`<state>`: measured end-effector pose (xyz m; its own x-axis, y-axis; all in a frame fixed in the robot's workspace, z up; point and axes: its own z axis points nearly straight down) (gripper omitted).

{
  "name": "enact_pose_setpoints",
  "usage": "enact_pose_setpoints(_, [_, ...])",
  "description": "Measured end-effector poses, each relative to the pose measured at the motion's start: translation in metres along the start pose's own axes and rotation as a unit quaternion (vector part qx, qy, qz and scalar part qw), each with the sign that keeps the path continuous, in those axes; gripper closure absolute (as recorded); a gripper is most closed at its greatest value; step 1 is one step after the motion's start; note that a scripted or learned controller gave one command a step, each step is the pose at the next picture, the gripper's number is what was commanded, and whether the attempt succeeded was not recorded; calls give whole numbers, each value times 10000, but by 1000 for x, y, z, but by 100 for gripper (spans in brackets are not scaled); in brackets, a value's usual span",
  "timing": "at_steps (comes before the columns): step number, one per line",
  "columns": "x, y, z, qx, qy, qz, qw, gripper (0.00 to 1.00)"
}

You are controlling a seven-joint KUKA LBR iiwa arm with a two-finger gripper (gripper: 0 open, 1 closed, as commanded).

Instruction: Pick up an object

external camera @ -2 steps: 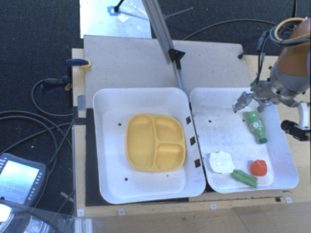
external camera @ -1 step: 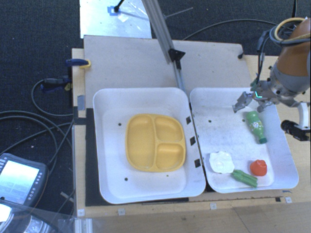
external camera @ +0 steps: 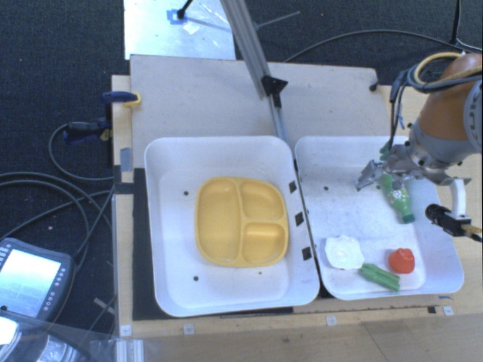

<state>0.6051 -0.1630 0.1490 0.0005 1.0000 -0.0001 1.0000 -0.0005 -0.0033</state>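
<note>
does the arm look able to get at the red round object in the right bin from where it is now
Probably yes: the red round object lies uncovered near the white bin's front, apart from the green piece, with the end effector further back.

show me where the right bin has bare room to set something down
Bare floor: the right bin's left and middle, between its left wall and the gripper. Crowded: the near edge, with white piece, green pod, red piece, and the green bottle under the gripper.

Dark carpet floor (external camera: 45, 51), black cables (external camera: 60, 187) at left; pale wooden bench (external camera: 226, 96); bright even light.
</note>
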Motion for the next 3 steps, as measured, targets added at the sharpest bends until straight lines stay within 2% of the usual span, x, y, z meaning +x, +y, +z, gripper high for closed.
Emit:
enact_pose_setpoints(1, [0,0,52,1,2,0,10000,0])
enact_pose_setpoints(2, [0,2,38,-37,-3,3,10000,100])
enact_pose_setpoints(3, [2,-2,-8,-47,-3,-6,10000,100])
